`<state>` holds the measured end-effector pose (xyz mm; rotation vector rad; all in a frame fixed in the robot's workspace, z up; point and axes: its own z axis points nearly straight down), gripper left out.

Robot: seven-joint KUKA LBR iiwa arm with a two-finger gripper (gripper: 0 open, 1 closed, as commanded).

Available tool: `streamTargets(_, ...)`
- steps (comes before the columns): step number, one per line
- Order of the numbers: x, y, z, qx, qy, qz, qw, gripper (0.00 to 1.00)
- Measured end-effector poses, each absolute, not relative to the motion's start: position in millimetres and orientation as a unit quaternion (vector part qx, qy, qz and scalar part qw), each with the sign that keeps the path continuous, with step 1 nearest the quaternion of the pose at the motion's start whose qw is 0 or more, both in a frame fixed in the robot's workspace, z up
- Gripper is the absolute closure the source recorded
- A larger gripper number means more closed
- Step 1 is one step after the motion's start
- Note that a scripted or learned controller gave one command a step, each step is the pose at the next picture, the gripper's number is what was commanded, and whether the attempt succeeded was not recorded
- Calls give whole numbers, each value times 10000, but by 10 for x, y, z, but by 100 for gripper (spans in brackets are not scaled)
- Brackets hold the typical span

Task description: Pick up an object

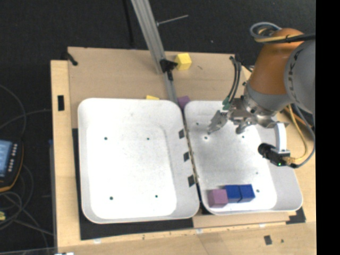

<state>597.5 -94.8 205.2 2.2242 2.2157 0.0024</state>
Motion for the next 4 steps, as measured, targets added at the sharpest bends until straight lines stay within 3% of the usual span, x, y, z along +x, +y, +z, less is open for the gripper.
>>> streamTargets(1,5136,-904,1672,7079,7063,-21,-28,0)
streamTargets(2,5602,-1295,1468,7080,7062,1,19,0)
streamTargets(3,5983,-1641,2294,7065,7076,22,62,0)
streamTargets(4,6035,-1966,2839,7077,7064,11,47,0)
